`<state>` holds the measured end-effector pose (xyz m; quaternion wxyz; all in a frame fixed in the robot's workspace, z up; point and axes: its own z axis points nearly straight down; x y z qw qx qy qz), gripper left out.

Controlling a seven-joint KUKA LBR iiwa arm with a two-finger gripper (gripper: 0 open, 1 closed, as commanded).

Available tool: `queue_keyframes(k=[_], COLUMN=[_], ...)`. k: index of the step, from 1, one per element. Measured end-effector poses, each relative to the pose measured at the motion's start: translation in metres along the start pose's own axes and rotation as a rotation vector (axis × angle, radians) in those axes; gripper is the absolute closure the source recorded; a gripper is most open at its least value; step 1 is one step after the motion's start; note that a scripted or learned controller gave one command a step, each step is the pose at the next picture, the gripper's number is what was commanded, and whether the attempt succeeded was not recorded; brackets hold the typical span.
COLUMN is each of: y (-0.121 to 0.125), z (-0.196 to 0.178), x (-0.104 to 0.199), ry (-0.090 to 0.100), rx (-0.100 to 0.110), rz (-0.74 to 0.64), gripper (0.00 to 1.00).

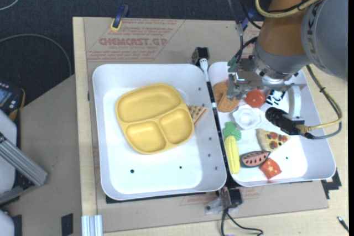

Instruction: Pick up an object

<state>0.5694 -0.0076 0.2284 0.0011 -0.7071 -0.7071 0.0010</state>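
Under the arm (287, 25), half-hidden toys (243, 98)

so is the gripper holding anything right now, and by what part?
Cannot tell. The gripper is low in the right bin, over the orange food piece, but no object is visibly between its fingers.

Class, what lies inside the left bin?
In the left bin: a yellow divided tray, with a waffle piece at its right edge. Whatever is under the tray is covered.
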Motion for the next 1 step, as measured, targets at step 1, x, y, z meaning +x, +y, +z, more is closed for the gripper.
queue_keyframes(k=[1], y=[0.0113], z=[0.0135], x=[0.0020], ry=[0.000], rx=[-0.001], rz=[-0.001], gripper=[1.00])
